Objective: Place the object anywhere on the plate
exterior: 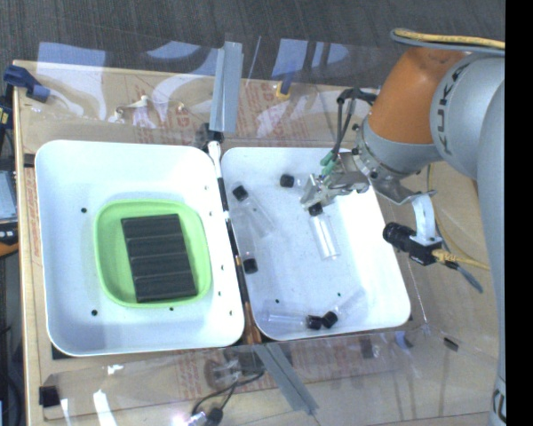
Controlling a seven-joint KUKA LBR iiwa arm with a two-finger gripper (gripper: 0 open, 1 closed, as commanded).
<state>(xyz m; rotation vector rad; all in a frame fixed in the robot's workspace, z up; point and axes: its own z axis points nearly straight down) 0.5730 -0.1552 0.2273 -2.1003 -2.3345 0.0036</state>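
You saw the gripper (pixel 316 198) low in the right bin (pixel 386 304), over a clear tube (pixel 325 237); whether it gripped, I cannot tell; the green plate (pixel 107 238) lay centre-left.

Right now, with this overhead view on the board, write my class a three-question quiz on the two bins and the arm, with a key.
1. True or false: the green plate lies in the left bin.
2. What rests on the green plate? A) a clear vial B) a dark ridged block C) a black cap
3. Fill in: the gripper hangs over the ____ bin, just above the clear vial with a black cap.

Key: 1 true; 2 B; 3 right. The right bin also holds more clear vials, two near its front edge, and a loose black cap.
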